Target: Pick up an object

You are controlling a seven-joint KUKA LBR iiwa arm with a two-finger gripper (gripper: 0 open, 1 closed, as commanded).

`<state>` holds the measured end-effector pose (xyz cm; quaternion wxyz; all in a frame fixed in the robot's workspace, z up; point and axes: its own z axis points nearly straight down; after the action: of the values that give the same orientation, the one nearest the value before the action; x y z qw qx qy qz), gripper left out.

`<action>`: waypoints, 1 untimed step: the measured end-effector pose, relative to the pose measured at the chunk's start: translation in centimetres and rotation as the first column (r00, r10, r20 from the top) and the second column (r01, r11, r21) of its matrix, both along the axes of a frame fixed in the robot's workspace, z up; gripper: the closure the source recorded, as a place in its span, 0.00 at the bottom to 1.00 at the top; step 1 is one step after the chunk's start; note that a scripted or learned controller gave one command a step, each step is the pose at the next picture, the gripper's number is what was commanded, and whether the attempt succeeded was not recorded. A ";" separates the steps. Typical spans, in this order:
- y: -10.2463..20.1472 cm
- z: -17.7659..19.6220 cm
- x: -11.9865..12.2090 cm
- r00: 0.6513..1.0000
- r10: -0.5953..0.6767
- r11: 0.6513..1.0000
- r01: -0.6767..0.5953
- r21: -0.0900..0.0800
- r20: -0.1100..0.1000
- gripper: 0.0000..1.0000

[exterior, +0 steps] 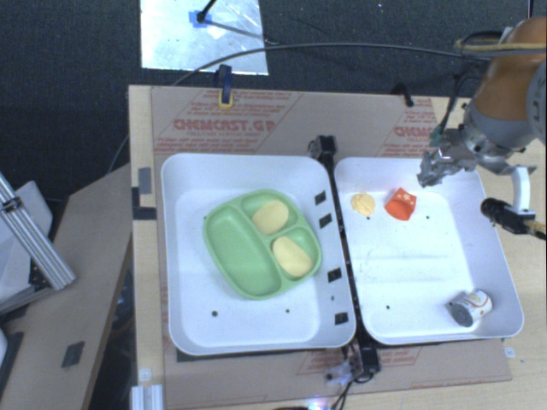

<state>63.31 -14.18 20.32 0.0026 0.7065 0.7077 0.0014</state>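
In the right bin (479, 254) lie a small yellow object (363, 203), a red-orange object (400, 204) beside it, and a small grey-and-white can (469, 307) on its side near the front right corner. My gripper (430, 173) hovers over the bin's far edge, up and to the right of the red-orange object, with nothing seen between its fingers. The left bin (197, 314) holds a green divided plate (259, 243) with two pale yellow pieces (271, 216) (292, 256) in its small compartments.
A black divider (336, 229) runs between the two bins. Cardboard (256, 118) lies under both bins. An aluminium rail (34, 237) stands at the far left. The middle of the right bin is bare white floor.
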 end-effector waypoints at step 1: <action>0.0 6.6 0.0 1.000 0.004 1.000 -0.004 -0.001 0.004 1.00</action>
<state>63.29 -14.22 26.87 0.0040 0.7051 0.7091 0.0025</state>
